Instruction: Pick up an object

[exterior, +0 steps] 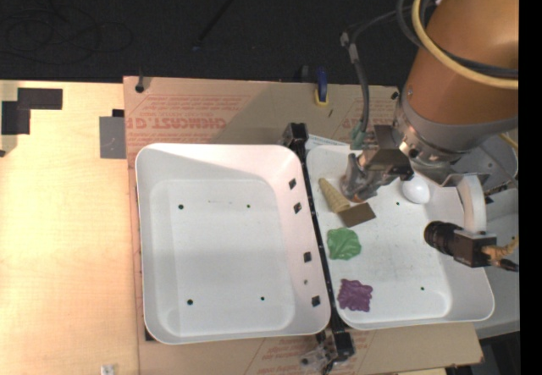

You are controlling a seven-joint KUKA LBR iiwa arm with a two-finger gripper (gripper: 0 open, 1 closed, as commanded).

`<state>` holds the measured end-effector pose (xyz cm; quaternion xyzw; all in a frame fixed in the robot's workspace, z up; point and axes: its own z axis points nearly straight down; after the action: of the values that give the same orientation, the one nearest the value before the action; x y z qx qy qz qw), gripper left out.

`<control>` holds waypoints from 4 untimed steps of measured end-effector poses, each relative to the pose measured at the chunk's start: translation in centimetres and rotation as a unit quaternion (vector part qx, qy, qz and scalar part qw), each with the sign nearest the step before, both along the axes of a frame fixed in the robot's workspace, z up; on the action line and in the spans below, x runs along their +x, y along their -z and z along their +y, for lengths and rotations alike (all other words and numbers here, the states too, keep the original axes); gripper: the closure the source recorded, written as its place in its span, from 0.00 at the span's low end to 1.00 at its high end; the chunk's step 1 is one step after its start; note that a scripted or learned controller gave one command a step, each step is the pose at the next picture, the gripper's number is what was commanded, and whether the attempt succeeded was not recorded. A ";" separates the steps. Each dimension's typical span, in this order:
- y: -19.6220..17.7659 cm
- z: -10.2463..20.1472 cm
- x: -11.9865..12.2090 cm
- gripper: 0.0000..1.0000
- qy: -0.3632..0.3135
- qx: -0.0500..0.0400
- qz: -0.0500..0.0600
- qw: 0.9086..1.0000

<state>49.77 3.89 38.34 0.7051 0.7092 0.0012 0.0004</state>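
Note:
My gripper (359, 184) hangs low over the back of the right bin (423, 301), under the arm's orange band. Just to its left lies a tan, cork-like piece (331, 194), with a flat brown block (360, 214) in front of it. A crumpled green object (343, 243) rests nearer the front, and a purple lump (355, 295) lies close to the front wall. To the right of the gripper sits a white rounded object (416, 191). Nothing can be seen held.
The left bin (157, 195) lies beside the right one, with black clips (306, 256) along the shared wall. Brown cardboard (220, 111) lies under both bins. The pale wooden bench (59, 238) stretches to the left.

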 end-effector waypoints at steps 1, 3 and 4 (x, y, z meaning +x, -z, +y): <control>-9.1 4.4 -2.0 1.00 0.000 0.001 -0.002 1.000; -15.3 14.6 -2.2 1.00 0.000 -0.001 0.003 1.000; 1.3 13.9 -2.4 1.00 0.003 -0.005 0.012 1.000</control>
<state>47.36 17.75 37.03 0.7071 0.7070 -0.0105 -0.0043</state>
